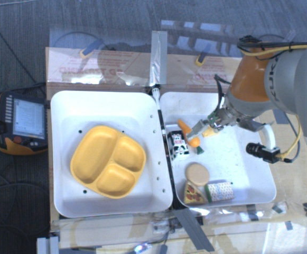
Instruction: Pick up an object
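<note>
I saw the carrot (188, 133), a smooth orange tapered toy, lying in the right bin (259, 187) with its long axis running far-left to near-right, green tip nearest me, the gripper (197, 132) clamped around its middle.

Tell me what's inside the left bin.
The left bin holds one yellow divided plate with three compartments, nothing in them. The bin floor under the plate is covered, so unseen.

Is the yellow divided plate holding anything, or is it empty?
Empty. The yellow divided plate lies flat in the left bin, and all three of its compartments show only bare yellow surface.
</note>
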